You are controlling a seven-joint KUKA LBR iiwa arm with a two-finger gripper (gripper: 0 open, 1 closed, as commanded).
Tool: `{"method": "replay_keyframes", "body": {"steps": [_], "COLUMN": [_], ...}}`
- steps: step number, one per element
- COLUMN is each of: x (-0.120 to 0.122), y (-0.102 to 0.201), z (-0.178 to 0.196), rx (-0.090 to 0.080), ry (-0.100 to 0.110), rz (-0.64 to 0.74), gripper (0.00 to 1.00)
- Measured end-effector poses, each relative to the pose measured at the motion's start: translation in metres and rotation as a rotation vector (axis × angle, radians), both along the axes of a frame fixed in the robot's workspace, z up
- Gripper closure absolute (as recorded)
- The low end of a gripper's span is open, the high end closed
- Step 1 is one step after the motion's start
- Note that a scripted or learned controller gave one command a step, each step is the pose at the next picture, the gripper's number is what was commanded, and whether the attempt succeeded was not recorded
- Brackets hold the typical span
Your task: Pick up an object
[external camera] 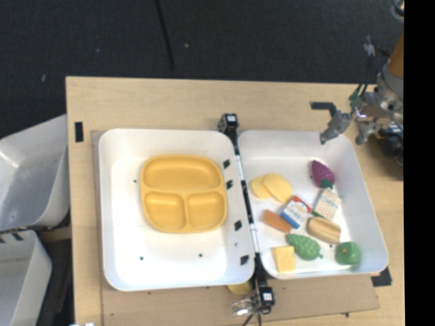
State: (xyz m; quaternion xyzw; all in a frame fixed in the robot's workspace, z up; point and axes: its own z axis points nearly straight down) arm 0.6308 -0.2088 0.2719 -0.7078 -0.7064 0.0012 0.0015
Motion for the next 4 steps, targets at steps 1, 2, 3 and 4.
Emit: {"method": "replay_keyframes", "body": {"steps": [1, 2, 3, 4], "x": [0.001, -0.093, -0.115, -0.141], "y": [-0.001, 0.010, 0.113, 0.198], "z": [0.006, -0.035, -0.068, 0.000], "rx": [0.000, 0.003, 0.004, 0.000], "ry": [0.005, 0.011, 0.006, -0.001], "rz": [0.003, -0.001, 0.009, 0.010], "gripper": [1.00, 1.00, 1.00, 1.00]}}
